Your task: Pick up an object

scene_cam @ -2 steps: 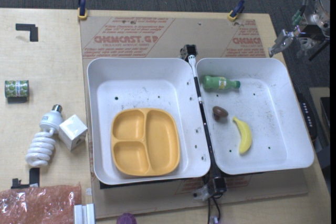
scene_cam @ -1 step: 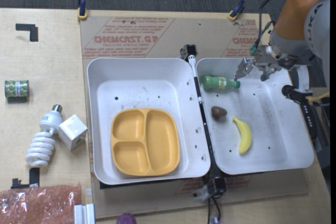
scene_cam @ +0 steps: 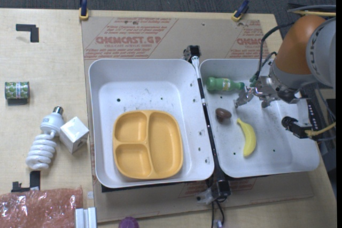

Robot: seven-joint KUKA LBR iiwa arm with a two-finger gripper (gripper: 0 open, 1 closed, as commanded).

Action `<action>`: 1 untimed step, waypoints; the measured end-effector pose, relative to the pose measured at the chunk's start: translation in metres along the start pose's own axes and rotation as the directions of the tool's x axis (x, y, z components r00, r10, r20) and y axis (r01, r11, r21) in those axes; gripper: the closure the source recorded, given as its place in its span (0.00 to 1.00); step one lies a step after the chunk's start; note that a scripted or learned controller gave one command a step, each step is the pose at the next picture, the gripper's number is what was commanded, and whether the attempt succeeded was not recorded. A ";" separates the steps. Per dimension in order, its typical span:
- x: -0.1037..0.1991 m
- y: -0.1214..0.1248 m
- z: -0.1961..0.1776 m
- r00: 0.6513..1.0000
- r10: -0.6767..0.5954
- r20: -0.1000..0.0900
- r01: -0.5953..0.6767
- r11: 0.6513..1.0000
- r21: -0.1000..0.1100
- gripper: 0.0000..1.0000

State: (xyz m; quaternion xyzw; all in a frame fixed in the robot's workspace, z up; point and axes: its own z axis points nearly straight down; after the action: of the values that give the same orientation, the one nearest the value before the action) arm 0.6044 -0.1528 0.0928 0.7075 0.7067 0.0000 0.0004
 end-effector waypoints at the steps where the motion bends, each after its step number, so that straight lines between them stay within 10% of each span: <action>1: 0.041 -0.053 0.000 1.000 0.000 0.000 0.000 1.000 0.001 0.00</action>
State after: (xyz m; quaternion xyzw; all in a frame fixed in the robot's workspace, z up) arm 0.5512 -0.1118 0.0923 0.7077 0.7065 -0.0001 0.0000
